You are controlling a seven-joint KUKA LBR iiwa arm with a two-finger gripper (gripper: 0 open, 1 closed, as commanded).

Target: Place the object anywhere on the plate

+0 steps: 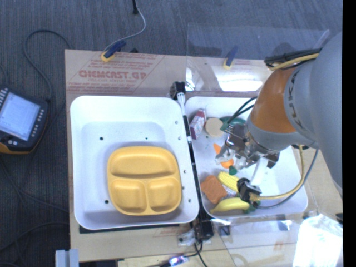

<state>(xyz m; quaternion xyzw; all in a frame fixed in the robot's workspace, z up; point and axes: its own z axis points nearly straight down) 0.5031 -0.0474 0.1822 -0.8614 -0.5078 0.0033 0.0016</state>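
Yellow corn (227,179) just below jaws (236,161)

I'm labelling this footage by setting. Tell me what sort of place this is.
Probably a robotics lab bench set up for pick-and-place trials. A grey and orange robot arm reaches over two white bins, a control pendant lies on the carpet, and toy food sits near a yellow plate.

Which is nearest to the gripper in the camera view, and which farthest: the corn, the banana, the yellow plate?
From the gripper:
1. Corn, just below it, right bin.
2. Banana, lower, by the bin's bottom edge.
3. Yellow plate, left bin.
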